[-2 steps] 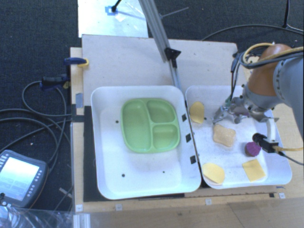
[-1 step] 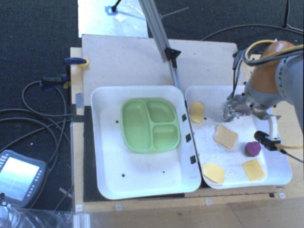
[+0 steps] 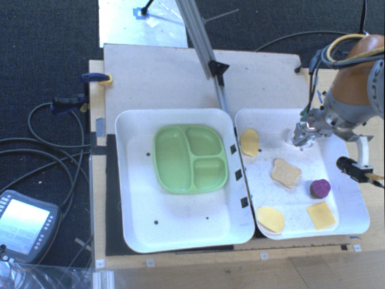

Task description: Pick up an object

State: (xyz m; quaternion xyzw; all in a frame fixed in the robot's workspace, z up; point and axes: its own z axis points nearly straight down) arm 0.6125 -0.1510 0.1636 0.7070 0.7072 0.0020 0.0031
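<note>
The right bin [image 3: 355,218] holds several pieces of toy food. A tan bread slice [image 3: 285,173] lies near its middle, a purple round piece [image 3: 320,188] sits to its right, and a yellow square slice [image 3: 321,215] lies by the front right corner. A yellow oval chip [image 3: 249,142] rests at the bin's back left and another yellow round piece [image 3: 271,220] at its front left. My gripper [image 3: 302,138] hangs over the back of the right bin, up and to the right of the bread slice, with nothing seen between its fingers.
The left bin [image 3: 138,221] carries a green divided plate [image 3: 190,159]. A grey pole [image 3: 198,32] slants over the bench from the top. Cables and a teach pendant [image 3: 24,218] lie on the floor at the left.
</note>
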